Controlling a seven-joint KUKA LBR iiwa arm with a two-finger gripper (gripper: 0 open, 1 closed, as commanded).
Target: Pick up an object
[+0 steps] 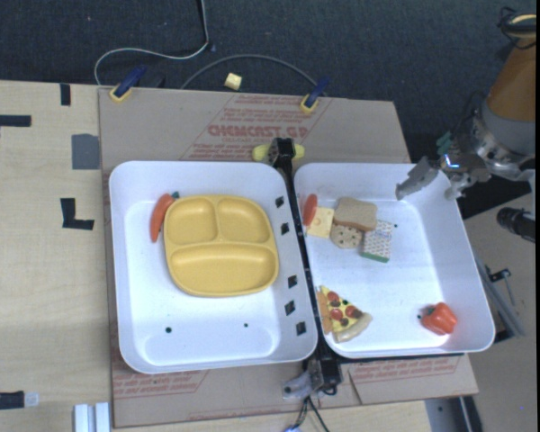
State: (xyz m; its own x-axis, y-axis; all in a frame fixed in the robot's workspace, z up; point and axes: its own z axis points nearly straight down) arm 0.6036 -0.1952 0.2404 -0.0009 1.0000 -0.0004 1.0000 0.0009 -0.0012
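My gripper (pixel 436 185) hangs over the far right corner of the right bin (pixel 432 268), open, with nothing between its fingers. The bin holds several toy foods. A brown bread block (pixel 355 212), a dotted cracker (pixel 345 236), a green-edged sandwich piece (pixel 377 242), a yellow cheese piece (pixel 320 224) and a red piece (pixel 310 207) cluster to the left of the gripper. A pizza slice (pixel 342 313) lies at the near left. A red pepper (pixel 439 318) sits in the near right corner.
The left bin (pixel 135 313) holds a yellow divided plate (pixel 221 244) and an orange carrot (pixel 160 216) beside it. A black divider (pixel 292 241) runs between the bins. Both bins rest on cardboard (pixel 252 120), with cables behind.
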